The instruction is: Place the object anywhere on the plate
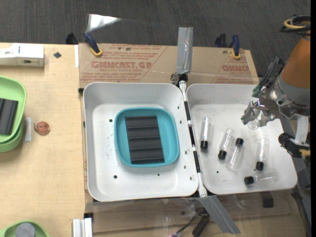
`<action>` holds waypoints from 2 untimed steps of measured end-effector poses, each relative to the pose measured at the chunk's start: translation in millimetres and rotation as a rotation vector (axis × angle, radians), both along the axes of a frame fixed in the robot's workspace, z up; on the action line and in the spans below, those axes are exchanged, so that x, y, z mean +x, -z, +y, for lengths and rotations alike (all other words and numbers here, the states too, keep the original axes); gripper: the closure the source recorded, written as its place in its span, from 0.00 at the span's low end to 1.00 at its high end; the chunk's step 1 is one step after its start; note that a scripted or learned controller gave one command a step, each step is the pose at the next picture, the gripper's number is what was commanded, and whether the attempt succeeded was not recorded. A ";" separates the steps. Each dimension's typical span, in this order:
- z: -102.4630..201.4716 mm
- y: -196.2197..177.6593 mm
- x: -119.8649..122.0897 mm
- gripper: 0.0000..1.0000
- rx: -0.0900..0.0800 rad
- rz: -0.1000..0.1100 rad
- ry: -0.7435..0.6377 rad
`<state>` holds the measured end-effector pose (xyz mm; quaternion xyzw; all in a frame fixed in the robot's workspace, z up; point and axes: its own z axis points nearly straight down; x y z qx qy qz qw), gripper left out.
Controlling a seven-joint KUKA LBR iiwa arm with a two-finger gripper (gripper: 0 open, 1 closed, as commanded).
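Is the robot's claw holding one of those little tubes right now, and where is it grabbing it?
It cannot be told. The claw sits over the right bin, with something clear and blurry at its tip. Whether that is a gripped tube is unclear.

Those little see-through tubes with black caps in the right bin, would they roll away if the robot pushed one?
Probably. The tubes lie on their sides and look round, so a sideways nudge would likely roll them across the smooth white bin. They look small and light, so easy to knock about. Their clear, shiny walls may also slip between the gripper's fingers.
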<state>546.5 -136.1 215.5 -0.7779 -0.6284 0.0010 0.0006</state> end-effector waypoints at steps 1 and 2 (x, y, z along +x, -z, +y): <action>51.1 19.9 -7.7 1.00 0.000 0.002 -0.069; 112.1 25.3 -25.9 1.00 0.001 0.002 -0.347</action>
